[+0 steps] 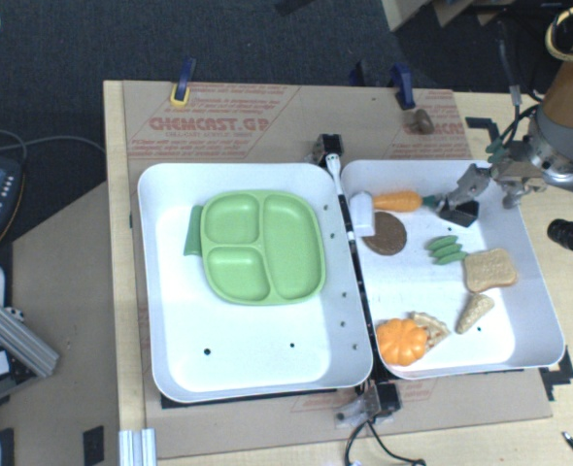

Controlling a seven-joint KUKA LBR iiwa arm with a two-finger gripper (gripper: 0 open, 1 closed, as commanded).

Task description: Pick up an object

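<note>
Watching the feed from my desk, I saw the arm (558,149) reaching in from the right, its wrist hanging over the upper right corner of the right bin (544,304). I could not tell whether the jaws were open or closed. Every candidate lay on the bin floor, left of and below the wrist in the view.

Nearest, by my reckoning, were the carrot (397,201) and the pea pods (446,249). The carrot was a smooth orange taper, its long axis running left to right near the bin's upper wall. The pods were small glossy green slivers at a slight slant, a little lower.

Just below the carrot sat a flat brown disc (387,233), touching a white piece (361,212) by the divider. Further down lay a tan, porous-looking toast slice (488,269), a pale wedge (475,313) and a ribbed orange pumpkin (403,341).

The left bin (170,299) held a green divided tray (262,246) of moulded plastic.

I judged a grip across the carrot's narrow width the likeliest to hold.
</note>
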